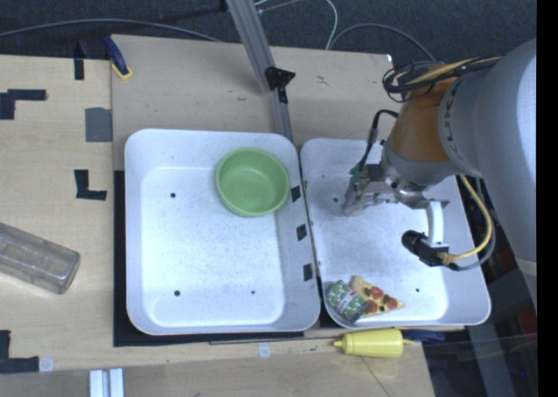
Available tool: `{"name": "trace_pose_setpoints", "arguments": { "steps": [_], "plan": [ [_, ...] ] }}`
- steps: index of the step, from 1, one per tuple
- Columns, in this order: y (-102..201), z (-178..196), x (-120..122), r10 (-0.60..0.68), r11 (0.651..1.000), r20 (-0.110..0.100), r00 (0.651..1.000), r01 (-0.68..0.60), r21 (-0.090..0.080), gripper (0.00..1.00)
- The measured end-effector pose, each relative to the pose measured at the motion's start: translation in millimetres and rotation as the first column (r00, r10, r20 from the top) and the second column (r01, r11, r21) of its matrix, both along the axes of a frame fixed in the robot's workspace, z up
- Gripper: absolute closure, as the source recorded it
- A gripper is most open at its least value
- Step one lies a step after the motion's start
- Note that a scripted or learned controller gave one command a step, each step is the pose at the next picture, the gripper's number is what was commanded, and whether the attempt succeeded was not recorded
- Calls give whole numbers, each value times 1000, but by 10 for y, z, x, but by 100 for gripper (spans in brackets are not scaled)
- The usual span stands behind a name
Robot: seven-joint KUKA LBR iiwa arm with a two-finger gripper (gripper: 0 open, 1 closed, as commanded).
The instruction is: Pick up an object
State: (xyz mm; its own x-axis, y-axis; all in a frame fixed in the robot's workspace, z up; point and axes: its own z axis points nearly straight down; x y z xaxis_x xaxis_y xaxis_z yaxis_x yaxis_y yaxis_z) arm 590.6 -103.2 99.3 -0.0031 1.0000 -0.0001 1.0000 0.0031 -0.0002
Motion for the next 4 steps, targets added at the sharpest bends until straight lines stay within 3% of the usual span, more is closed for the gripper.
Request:
{"name": "trace_pose_setpoints", "arguments": {
  "steps": [1,3,4],
  "plan": [
    [-14,558,-87,-3,1000,3,1000,3,0,100],
    [-53,1651,-38,-1,1000,5,1000,1,-1,100],
    [461,1591,131,3,1000,-1,1000,-3,1,100]
  ]
}}
